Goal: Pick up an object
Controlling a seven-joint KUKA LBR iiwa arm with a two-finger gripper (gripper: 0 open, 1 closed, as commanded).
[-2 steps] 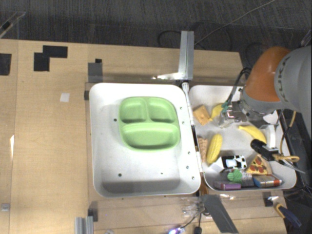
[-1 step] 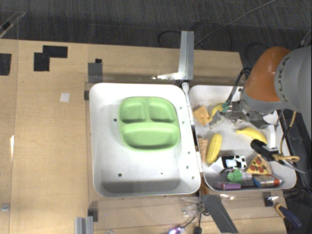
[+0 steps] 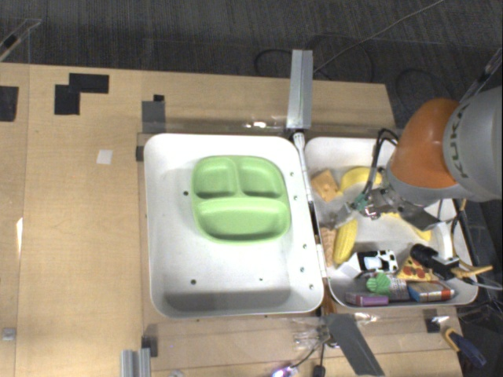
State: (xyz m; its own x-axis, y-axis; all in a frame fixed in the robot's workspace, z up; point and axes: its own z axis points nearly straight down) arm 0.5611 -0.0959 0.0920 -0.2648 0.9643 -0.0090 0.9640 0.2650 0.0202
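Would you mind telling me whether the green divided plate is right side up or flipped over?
Right side up: the green divided plate shows its three hollow compartments facing upward in the left bin.

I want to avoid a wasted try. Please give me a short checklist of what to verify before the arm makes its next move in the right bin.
1. Gripper is over the right bin: ok.
2. A target lies near it: ok, the corn cob is just below and to the left.
3. Something between the fingers: cannot tell, the view is too small.
4. Free room around the corn cob: not ok, a bread piece and other small things crowd it.
5. Left bin holds the green tray, away from the arm: ok.
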